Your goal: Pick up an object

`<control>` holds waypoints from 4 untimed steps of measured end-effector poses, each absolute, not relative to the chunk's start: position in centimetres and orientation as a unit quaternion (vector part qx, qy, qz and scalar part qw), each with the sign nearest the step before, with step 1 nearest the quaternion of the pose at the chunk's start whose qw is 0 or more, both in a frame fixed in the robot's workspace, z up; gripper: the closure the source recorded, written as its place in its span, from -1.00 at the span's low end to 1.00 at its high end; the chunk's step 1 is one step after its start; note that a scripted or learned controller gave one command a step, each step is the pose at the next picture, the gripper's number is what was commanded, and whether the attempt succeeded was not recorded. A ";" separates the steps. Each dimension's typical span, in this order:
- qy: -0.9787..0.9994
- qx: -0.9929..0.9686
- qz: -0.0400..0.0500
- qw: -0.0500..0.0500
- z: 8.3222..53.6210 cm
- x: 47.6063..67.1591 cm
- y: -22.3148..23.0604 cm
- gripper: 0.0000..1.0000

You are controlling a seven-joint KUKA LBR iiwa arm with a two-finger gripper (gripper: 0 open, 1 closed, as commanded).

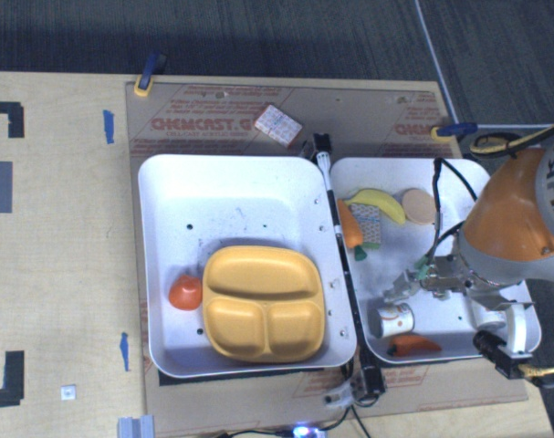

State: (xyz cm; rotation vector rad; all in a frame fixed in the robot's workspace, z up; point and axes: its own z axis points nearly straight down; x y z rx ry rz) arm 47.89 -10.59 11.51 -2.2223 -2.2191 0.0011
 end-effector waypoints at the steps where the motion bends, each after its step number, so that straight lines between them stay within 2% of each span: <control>1: -0.707 -0.707 -0.001 0.000 8.6 48.0 -9.2 -1.00; 2: -0.707 -0.707 -0.002 -0.001 9.6 48.1 -9.1 1.00; 3: -0.708 -0.706 0.000 0.000 18.5 51.9 2.2 1.00; 4: -0.707 -0.707 0.000 0.001 18.5 47.9 -6.7 1.00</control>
